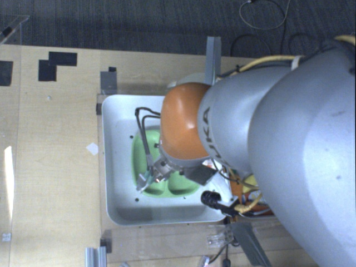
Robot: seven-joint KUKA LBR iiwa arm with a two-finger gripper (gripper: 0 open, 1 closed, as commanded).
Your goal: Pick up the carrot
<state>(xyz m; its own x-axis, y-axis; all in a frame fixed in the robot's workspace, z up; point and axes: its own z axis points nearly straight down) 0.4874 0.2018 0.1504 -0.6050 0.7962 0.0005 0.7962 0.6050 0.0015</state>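
The camera looks down on a pale wooden surface with a shallow white bin on it. The big grey arm comes in from the right and covers most of that side. Its orange band hangs over the middle of the bin.

Below the band, the claw is low inside the bin. It sits at the lower left edge of a light green thing that lies on the bin floor. The claw looks like it is touching the green thing or is just above it. The claw is small and partly hidden by the wrist, so I cannot tell if it is open or closed, or if it has hold of anything. A thin black wire runs from the band down to the claw.

A small orange patch peeks out from under the arm, just past the right wall of the white bin. It may be the carrot, but too much of it is hidden to be sure. It is well apart from the claw.

A yellow cable runs along the top of the arm. Black tape shapes are stuck on the surface at the upper left. A tiny white scrap lies just left of the bin. Dark carpet is at the top, with a thin looped cord on it
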